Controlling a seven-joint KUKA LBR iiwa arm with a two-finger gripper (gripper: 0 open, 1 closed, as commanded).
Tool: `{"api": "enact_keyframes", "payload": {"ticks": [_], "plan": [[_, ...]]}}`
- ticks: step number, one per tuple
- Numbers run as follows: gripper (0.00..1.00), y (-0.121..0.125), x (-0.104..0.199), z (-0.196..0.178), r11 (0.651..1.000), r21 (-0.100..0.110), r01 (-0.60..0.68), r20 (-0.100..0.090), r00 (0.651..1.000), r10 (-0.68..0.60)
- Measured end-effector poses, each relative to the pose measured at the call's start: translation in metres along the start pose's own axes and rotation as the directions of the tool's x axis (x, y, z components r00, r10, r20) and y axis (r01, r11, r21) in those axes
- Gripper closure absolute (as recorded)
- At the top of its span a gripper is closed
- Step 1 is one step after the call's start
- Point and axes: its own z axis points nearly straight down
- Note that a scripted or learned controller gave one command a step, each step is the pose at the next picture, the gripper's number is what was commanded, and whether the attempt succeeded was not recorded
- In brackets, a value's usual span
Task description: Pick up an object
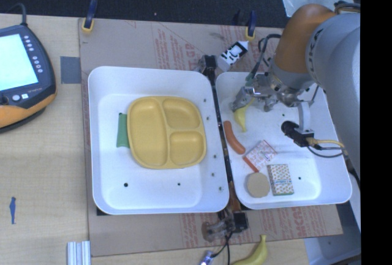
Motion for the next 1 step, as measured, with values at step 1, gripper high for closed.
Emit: {"api": "enact_keyframes", "payload": {"ticks": [1], "plan": [[1.0, -0.0004, -0.0005, -0.0101, 1.0, 0.003, 0.002, -0.001, 1.0, -0.002]]}}
